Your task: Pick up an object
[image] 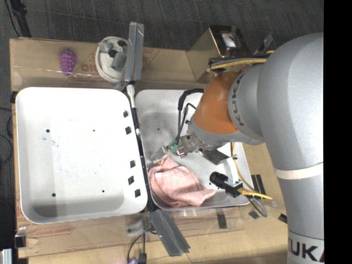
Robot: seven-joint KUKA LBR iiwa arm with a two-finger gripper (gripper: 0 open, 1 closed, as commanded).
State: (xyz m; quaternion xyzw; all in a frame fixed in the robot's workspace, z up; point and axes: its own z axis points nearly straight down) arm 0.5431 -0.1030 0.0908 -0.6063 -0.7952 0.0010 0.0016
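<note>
Pink cloth (175, 186) is seen crumpled in the 7 o'clock corner of the right bin (159, 108), close against that bin's near and left walls, with bare floor left open toward 12 o'clock. The gripper (175, 146) is placed just beside the cloth's far edge, at its 12 o'clock, near the wall shared with the left bin (71, 147); whether it is released or clenched cannot be told. Farther off, at 11 o'clock beyond the bins, a purple object (67, 61) and a white coil (110, 56) are set near each other on cardboard.
</note>
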